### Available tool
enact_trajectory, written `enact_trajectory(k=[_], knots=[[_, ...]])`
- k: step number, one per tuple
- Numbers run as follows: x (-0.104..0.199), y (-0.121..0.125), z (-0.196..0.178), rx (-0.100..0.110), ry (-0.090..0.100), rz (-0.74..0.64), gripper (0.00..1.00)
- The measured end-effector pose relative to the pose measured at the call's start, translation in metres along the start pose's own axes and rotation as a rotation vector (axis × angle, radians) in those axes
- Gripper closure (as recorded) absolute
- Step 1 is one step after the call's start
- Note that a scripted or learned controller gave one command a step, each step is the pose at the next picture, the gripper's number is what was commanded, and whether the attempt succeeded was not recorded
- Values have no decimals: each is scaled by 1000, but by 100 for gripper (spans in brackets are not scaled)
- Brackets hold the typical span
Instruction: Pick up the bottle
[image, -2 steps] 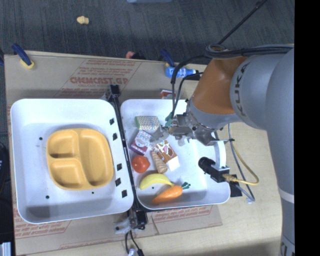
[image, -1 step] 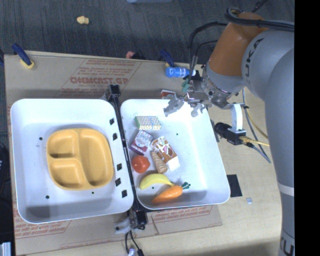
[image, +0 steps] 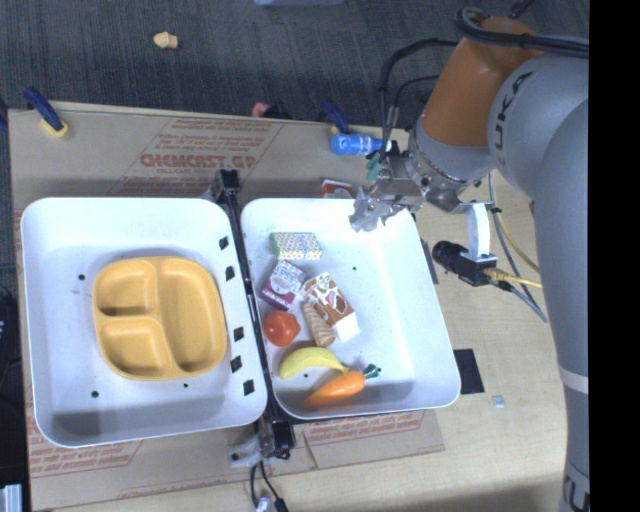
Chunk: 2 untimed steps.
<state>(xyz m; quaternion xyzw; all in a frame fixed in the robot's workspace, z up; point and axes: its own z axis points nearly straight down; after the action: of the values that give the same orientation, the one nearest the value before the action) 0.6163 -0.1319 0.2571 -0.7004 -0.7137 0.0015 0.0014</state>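
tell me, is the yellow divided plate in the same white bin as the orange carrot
No, the yellow divided plate lies in the left bin, the orange carrot in the right.

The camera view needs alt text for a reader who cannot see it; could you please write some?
A grey arm's end effector hangs over the far right corner of the right bin, which holds toy food including a banana, carrot and tomato. The left bin holds a yellow divided plate.

Yellow tray, orange carrot
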Motion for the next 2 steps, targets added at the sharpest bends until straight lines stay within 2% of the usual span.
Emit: enact_trajectory(k=[1, 2], knots=[[18, -54, -8, 0, 0, -427, 100], [-19, -100, 86, 1, 1, -484, 100]])
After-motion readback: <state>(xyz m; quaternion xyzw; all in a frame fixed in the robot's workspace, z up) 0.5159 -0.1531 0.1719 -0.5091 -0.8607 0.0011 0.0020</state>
